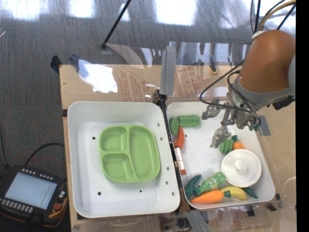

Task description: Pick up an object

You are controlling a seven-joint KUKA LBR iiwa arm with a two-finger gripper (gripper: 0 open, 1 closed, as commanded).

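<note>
We see the gripper (221, 138) low in the right bin (205, 151), fingers apparently spread with nothing between them. Just beside it lies a green toy vegetable (227, 145), ridged and touching the white lidded bowl (241, 167). We judge the fingers may strike that bowl or nudge the vegetable aside.

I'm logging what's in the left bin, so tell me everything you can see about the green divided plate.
The green divided plate is light lime green and looks like smooth plastic, a rounded rectangle with a raised rim. It has three compartments: one long one on its right side and two smaller ones stacked on its left. It lies flat and right side up, turned slightly askew, on the floor of the left white bin, about in the middle. Nothing lies in it or touches it apart from the bin floor.
</note>
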